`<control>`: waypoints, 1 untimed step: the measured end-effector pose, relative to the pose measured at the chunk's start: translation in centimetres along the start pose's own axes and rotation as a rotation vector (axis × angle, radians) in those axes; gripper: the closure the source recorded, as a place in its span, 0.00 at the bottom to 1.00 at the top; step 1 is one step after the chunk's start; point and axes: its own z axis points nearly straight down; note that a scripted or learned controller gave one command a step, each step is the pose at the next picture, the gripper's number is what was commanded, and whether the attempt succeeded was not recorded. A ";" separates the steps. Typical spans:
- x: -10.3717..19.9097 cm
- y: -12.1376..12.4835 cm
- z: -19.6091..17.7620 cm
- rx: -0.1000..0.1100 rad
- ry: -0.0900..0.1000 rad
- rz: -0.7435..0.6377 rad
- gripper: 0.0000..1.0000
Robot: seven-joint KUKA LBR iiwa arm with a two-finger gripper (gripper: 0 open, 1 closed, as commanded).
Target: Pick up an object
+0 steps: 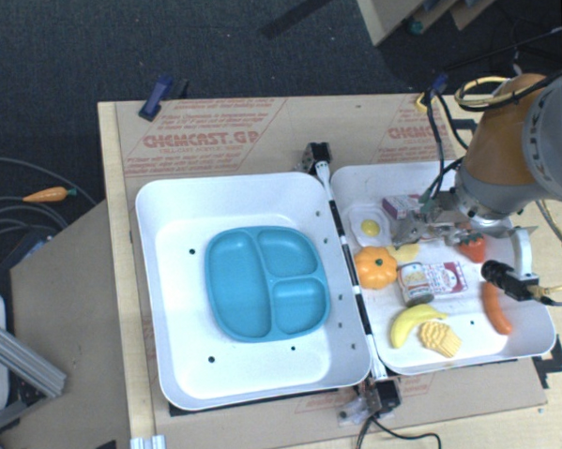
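The hand [415,227] sits low in the right bin [527,342], near its back left part; whether it is spread or pinching cannot be told. Crowded just before it lie a small orange pumpkin [375,267], a banana [410,324] and a carrot [497,308]. The left bin [164,225] holds a blue divided plate [266,282], with bare white floor around it on the tabletop [210,129].

1. Single fixed camera, above the bench [257,126], looking down at a slant.
2. Far enough to frame both bins: left bin [161,272], right bin [526,333].
3. Arm [512,150] enters from right.
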 end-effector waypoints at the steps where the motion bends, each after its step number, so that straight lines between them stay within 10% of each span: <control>1: 0.0 0.0 -1.0 -0.002 0.000 0.000 1.00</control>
